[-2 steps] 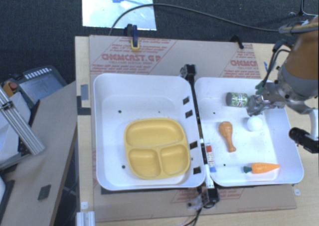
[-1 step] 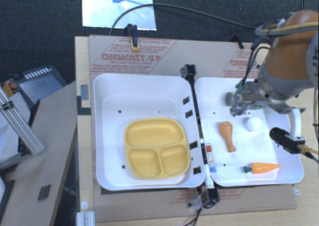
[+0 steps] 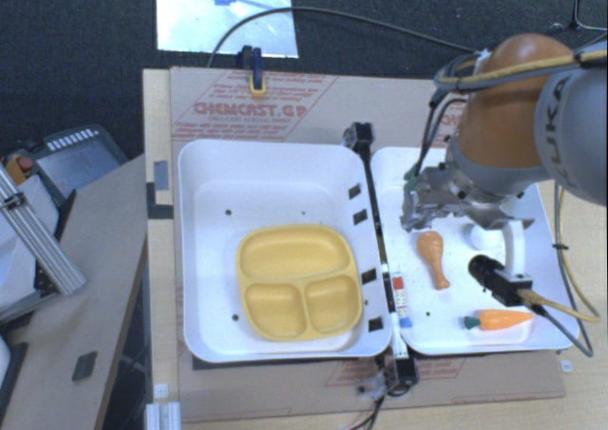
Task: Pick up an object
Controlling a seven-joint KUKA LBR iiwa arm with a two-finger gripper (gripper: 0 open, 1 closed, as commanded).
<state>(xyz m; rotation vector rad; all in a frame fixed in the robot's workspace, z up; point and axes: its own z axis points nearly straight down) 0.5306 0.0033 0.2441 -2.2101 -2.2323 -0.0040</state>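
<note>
We see the gripper point(image 3: 423, 213) low over the right-hand shallow white bin point(image 3: 543, 229), near that bin's 10 o'clock corner, under the grey arm with the orange band point(image 3: 513, 105). The arm's bulk covers its tip, so we cannot tell whether the gripper is spread or pressed together, and we see nothing pinched in it.

The nearest candidate is the tan plastic toy drumstick point(image 3: 433, 257), lying flat on the bin floor just beside the gripper at its 6 o'clock. Its long axis runs roughly from 12 to 5 o'clock, with the fat end towards the gripper and the thin end pointing away. We judge that a short shift towards 6 o'clock and a grasp across that axis, from the 9 and 3 o'clock sides, suits it best.

The orange toy carrot with a green stub point(image 3: 502, 320) lies farther off, at about 4 o'clock from the gripper, with its length set 9 to 3 o'clock.

The left-hand shallow white bin point(image 3: 214, 186) holds a yellow three-compartment plastic plate point(image 3: 297, 281), well apart from the gripper at its 8 o'clock.
</note>
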